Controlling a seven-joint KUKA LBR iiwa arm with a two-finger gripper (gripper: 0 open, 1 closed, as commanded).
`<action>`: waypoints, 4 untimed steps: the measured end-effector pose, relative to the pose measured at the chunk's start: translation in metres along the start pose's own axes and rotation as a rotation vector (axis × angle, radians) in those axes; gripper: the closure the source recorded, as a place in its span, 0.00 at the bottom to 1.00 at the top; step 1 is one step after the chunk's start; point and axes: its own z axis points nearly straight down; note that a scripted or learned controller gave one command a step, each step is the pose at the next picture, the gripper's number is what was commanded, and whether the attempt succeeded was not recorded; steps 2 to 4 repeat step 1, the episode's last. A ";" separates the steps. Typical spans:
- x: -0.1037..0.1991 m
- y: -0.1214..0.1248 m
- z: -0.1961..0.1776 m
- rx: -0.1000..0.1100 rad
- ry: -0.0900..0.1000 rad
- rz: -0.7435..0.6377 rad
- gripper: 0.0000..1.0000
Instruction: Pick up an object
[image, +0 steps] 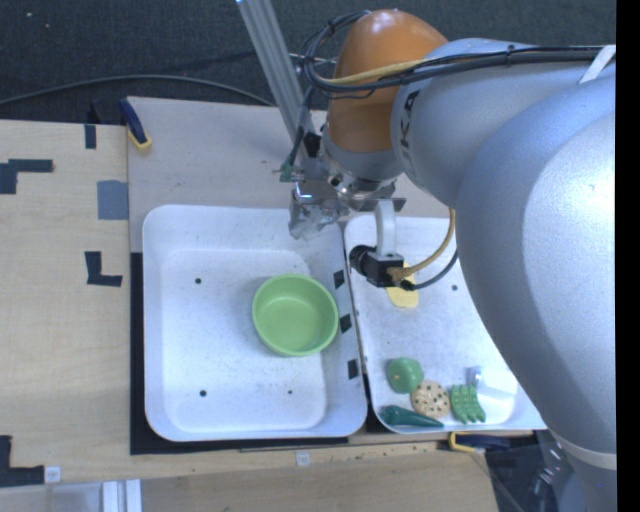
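Gripper (312, 222) hung over the left bin's (170, 300) far edge; finger state couldn't be told. Green bowl (294, 315) sat just below it; small toys (432, 398) lay further right, in the other bin.

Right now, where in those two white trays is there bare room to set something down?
The left bin has bare floor all around the green bowl, widest toward its left wall. The right bin is crowded at its near end: green ball, speckled cookie, green toys.
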 end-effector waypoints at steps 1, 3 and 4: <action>-0.004 0.000 0.000 0.001 -0.003 0.004 0.00; -0.004 0.000 0.000 0.001 -0.003 0.004 0.00; -0.004 0.000 0.000 0.001 -0.003 0.004 0.00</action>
